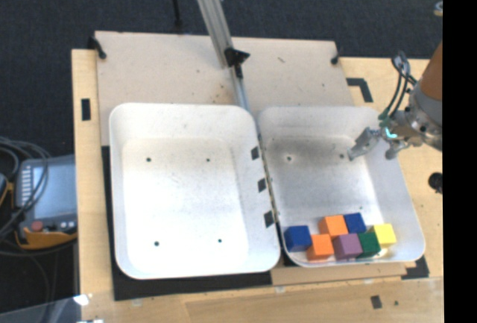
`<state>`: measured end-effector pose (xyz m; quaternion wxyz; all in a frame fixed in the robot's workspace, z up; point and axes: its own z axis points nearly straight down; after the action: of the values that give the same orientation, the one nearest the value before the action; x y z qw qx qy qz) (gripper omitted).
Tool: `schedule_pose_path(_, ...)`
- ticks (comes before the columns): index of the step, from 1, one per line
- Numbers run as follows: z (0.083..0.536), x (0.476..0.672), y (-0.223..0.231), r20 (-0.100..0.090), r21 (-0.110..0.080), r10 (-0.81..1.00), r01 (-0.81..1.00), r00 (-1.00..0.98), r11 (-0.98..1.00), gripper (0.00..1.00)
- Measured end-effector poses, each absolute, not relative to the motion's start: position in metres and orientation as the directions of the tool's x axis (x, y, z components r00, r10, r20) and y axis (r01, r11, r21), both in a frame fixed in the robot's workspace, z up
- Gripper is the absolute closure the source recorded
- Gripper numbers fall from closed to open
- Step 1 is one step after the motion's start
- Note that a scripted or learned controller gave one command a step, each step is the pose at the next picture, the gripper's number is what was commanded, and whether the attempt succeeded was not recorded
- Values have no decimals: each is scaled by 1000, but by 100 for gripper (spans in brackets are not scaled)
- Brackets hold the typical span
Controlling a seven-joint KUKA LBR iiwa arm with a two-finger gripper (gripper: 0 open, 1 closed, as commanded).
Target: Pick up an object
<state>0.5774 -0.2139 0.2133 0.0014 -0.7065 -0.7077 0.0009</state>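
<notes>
coloured blocks (341, 236) row runs left-right, right bin (387, 180).

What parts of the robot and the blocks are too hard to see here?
- Arm, camera view: cut off by the right edge; most of it is out of frame.
- Gripper: small and blurred, over the right bin.
- Green block and purple block: packed tight among the others, so their sides are hidden.

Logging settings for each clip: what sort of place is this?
Likely a robotics lab bench: two white bins, coloured blocks heaped in the right one, a gripper above it, and a control pendant alongside.
</notes>
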Motion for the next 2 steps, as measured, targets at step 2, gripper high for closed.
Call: schedule_pose_path(2,174,577,-215,-1,-3,1000,1000,1,-1,0)
